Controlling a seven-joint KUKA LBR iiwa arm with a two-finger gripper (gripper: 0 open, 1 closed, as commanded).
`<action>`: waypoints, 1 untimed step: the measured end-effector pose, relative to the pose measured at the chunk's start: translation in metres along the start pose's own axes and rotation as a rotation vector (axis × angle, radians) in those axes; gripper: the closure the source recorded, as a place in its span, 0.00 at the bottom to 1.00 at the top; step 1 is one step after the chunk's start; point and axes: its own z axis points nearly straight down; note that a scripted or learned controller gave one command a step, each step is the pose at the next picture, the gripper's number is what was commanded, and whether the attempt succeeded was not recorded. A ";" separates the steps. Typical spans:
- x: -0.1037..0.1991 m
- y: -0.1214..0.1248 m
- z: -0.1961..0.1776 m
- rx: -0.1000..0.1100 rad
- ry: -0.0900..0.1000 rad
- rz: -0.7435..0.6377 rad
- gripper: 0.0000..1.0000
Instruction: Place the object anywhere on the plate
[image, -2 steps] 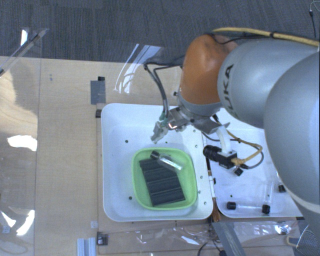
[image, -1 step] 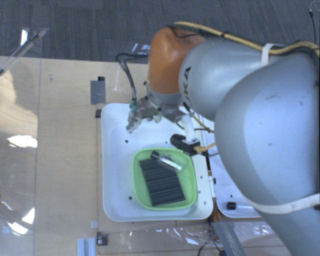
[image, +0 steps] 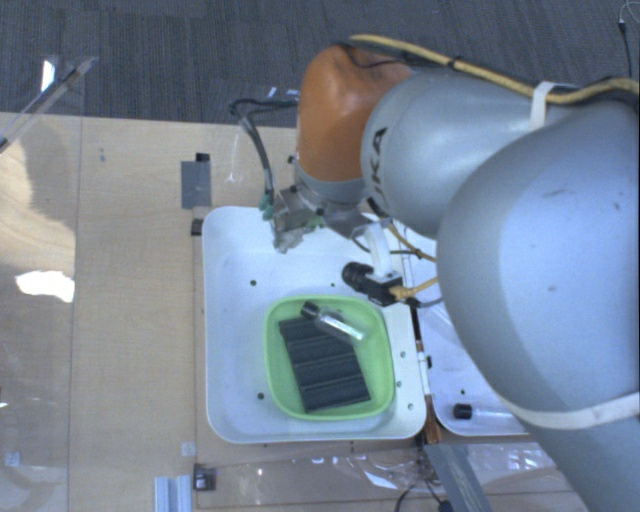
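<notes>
A green square plate (image: 375, 330) lies in the left white bin (image: 235, 330). On the plate rests a dark ridged rectangular block (image: 322, 368), and a small metallic cylinder with a dark end (image: 334, 321) lies at the plate's upper part. My gripper (image: 293, 234) hangs over the bin's upper area, above and left of the plate, apart from both objects. Nothing shows between its fingers.
The big grey arm covers most of the right bin (image: 480, 415), where a small dark piece (image: 461, 411) shows. A black fitting with cables (image: 365, 280) hangs by the plate's upper right corner. Wooden bench lies bare to the left.
</notes>
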 end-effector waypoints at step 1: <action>0.043 -0.030 0.001 0.009 0.003 -0.096 1.00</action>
